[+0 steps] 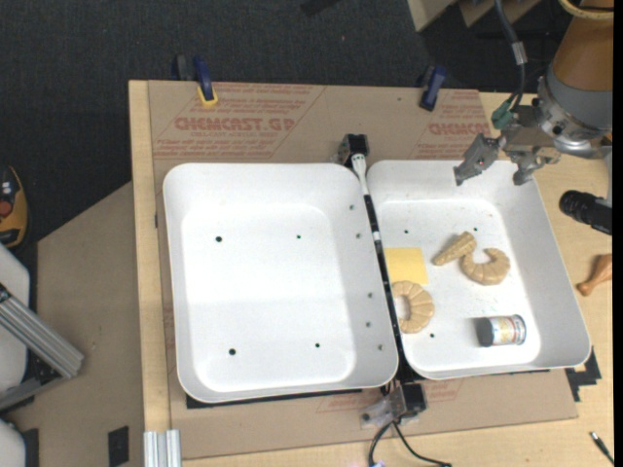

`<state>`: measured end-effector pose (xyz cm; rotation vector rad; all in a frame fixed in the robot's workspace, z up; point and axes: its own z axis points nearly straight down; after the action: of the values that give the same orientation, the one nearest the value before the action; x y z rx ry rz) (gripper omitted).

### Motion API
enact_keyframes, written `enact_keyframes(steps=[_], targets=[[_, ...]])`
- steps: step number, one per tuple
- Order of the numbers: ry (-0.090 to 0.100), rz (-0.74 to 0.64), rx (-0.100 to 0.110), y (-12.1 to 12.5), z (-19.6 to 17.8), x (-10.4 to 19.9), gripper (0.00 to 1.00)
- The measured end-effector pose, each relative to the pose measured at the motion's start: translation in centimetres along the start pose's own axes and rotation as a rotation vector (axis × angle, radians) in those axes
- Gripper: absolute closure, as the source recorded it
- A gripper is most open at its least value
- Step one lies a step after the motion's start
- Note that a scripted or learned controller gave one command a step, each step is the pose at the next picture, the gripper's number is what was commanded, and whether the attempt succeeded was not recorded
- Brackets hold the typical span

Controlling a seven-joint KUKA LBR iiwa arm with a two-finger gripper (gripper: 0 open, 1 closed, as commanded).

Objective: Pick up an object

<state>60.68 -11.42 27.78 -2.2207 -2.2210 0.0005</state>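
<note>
The right bin (545, 261) holds several things. A flat yellow square (405, 264) lies near its left wall, with a ribbed tan curved piece (417, 306) just below it. A tan croissant shape (487, 266) and a small tan wedge (454, 249) lie in the middle. On its side near the front lies a small can (501, 331). My gripper (500, 166) hangs above the bin's far edge, well away from these things. It is open, with its two fingers spread and nothing between them.
The left bin (263, 280) sits beside the right one, joined by a black strip. Two blue clamps (202, 76) (433, 86) hold the brown board at the back. A wooden peg (592, 278) lies off the right bin's edge.
</note>
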Motion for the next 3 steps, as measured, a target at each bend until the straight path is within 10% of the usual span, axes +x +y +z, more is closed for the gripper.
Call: enact_keyframes(steps=[2, 3], targets=[[0.004, -0.008, 0.012, -9.7, 9.8, 15.0, 0.00], [0.003, -0.007, -0.018, -6.2, -4.6, 19.6, 0.00]])
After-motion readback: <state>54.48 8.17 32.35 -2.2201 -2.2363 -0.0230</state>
